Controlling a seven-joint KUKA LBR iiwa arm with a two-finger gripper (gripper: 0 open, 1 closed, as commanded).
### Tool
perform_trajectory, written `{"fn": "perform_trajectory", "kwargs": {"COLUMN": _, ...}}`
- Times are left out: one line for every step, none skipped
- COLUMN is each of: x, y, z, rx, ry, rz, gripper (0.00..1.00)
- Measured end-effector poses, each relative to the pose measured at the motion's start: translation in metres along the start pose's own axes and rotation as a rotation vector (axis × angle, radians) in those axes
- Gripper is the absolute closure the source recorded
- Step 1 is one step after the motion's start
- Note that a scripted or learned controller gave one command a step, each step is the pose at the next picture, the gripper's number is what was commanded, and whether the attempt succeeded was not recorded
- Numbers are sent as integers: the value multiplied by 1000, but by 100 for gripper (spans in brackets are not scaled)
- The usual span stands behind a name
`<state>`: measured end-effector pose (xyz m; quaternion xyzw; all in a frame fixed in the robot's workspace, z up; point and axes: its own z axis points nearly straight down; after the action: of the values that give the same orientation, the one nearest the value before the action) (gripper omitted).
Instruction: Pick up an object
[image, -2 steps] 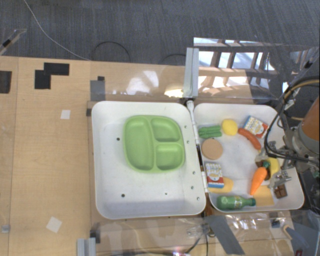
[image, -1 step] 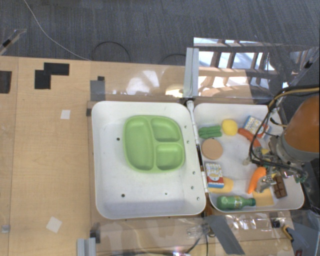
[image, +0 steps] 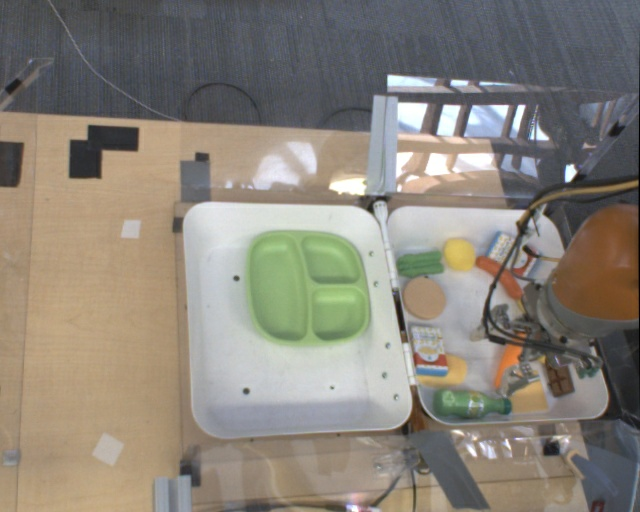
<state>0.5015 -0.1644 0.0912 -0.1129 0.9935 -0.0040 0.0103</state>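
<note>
Hovering gripper (image: 522, 372) over right bin (image: 470, 300) | near orange carrot (image: 507, 358), possibly touching | grasp unclear

You have one fixed camera, set high above the worktop (image: 90, 330) and looking down at a slight slant. It takes in both white bins whole: the left bin (image: 215, 400) sits mid-frame, the right bin (image: 470, 225) toward the right edge. Dark carpet (image: 250, 50) fills the top strip. The arm (image: 600, 270) enters from your right.

Claw (image: 516, 372) low, arm (image: 598, 270) above
</note>
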Motion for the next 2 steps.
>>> {"fn": "perform_trajectory", "kwargs": {"x": -73, "y": 29, "z": 2, "rx": -5, "ry": 0, "rz": -227, "gripper": 0}}
{"fn": "perform_trajectory", "kwargs": {"x": -119, "y": -38, "z": 5, "rx": -8, "ry": 5, "rz": -546, "gripper": 0}}
